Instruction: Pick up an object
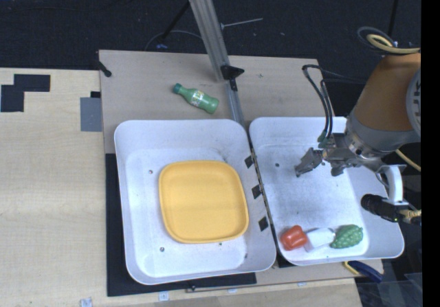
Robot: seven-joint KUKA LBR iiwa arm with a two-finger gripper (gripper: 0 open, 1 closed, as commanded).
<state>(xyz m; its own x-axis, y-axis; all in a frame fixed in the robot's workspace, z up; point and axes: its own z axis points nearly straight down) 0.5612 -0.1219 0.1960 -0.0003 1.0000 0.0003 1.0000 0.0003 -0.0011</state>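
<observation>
A pale wooden bench [48, 182] against a dark floor carries two shallow white bins side by side. In the left white bin [134, 161] we see a square yellow plastic plate [203, 200] lying flat near the middle. The right white bin [275, 135] holds three small items in a row along its near edge: a red pepper-like toy [293, 237], a small white block [320, 237] touching it, and a knobbly green toy [347, 235] just beside that. Behind the bins a green plastic bottle [196, 98] lies on its side on the bench. The two-finger gripper [317, 163] hovers over the middle of the right bin, well apart from the three items; its fingers appear spread with nothing between them, though the view is dim.
</observation>
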